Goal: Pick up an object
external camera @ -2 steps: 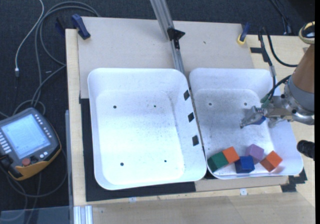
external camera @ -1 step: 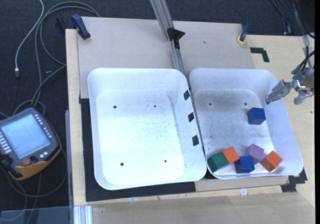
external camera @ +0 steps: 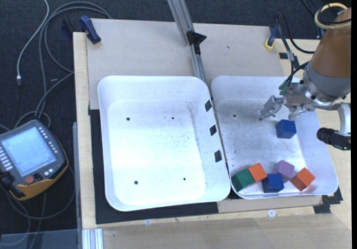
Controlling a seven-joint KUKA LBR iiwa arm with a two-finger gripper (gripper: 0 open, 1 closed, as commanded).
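Note:
My gripper [external camera: 280, 113] hangs over the back of the right bin [external camera: 240, 103], and its two fingers stand spread, open, with nothing between them. A blue cube [external camera: 286, 128] lies on the bin floor just in front of the fingertips, apart from them. Along the bin's front edge sits a cluster: a green cube [external camera: 242, 178], an orange cube [external camera: 257, 172], a second blue cube [external camera: 273, 182], a purple cube [external camera: 285, 169] and another orange cube [external camera: 303, 178].
The left bin [external camera: 111, 131] adjoins the right one. A metal pole [external camera: 178, 3] slants up from between the bins at the back. A teach pendant [external camera: 28, 156] and cables lie on the floor at left.

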